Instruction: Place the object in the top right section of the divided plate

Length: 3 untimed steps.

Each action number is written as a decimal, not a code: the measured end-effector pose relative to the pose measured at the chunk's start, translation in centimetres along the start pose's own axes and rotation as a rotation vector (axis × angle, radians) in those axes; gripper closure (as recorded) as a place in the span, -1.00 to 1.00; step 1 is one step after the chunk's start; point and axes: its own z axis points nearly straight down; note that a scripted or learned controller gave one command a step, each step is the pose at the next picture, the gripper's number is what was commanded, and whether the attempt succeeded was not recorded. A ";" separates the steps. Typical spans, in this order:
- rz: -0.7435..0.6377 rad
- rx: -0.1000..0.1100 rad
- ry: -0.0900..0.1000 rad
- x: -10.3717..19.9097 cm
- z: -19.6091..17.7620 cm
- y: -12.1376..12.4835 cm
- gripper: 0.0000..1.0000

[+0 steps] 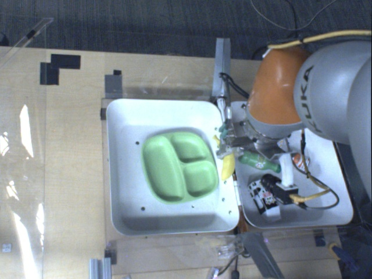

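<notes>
Gripper [225, 150] is hovering at the bins' divide, touching a banana [227, 166]; finger state cannot be told. Carrying should be clearing the rim toward the plate [179, 166], upper-right section.

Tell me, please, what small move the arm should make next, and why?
Probably carry the gripper left toward the green divided plate and its top right section. A yellow object hangs beneath the gripper at the bins' shared edge, outside the plate; whether it is firmly held is unclear.

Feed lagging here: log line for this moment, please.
arm: over bin divider | gripper: by banana | plate: left bin, no object in it | placement: not done
</notes>
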 end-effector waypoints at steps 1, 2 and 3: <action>0.001 0.000 0.000 -0.1 0.0 0.0 -1.00; -0.170 -0.005 -0.001 1.3 -16.5 -4.6 -1.00; 0.078 -0.003 -0.001 2.7 -20.3 -2.7 -1.00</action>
